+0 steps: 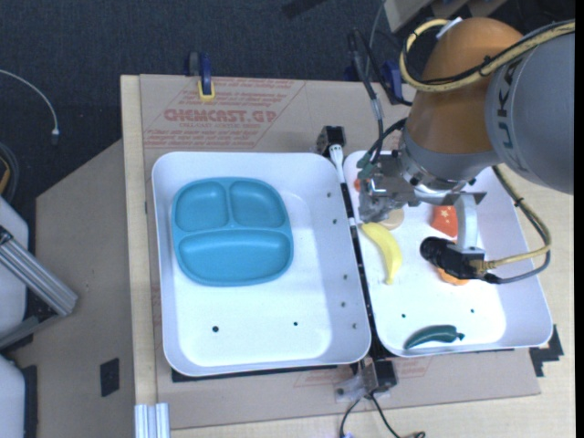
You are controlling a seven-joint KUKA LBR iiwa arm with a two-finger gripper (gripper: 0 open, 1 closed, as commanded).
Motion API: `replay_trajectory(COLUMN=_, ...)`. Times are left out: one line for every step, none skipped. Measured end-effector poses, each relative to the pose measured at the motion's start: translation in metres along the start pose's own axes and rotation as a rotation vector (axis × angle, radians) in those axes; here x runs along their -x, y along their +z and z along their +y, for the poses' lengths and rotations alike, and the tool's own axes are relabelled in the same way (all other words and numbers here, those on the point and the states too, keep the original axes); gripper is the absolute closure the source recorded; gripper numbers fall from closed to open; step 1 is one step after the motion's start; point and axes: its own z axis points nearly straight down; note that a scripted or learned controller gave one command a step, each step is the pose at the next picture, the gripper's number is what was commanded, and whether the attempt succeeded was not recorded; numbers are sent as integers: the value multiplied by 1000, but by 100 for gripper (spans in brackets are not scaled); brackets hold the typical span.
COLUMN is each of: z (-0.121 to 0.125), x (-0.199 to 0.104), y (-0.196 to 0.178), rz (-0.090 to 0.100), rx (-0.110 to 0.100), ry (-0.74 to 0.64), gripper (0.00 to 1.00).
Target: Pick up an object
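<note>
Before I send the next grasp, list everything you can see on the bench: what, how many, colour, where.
Bins: 2, white, side by side on the bench.
Divided plate: 1, blue, left bin, far half.
Banana: 1, yellow, right bin, near its left wall.
Small orange-red object: 1, right bin, partly behind the wrist.
Dark green object: 1, right bin, near edge.
Clamp: 1, blue and yellow, bench's far edge.
Arm: 1, grey with orange band, over the right bin.
Gripper: 1, just above the banana.
</note>
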Motion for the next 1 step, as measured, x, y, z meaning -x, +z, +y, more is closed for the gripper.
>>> replay_trajectory(z=0, x=-54, y=7, rz=0, rx=1, ry=0, gripper=100)
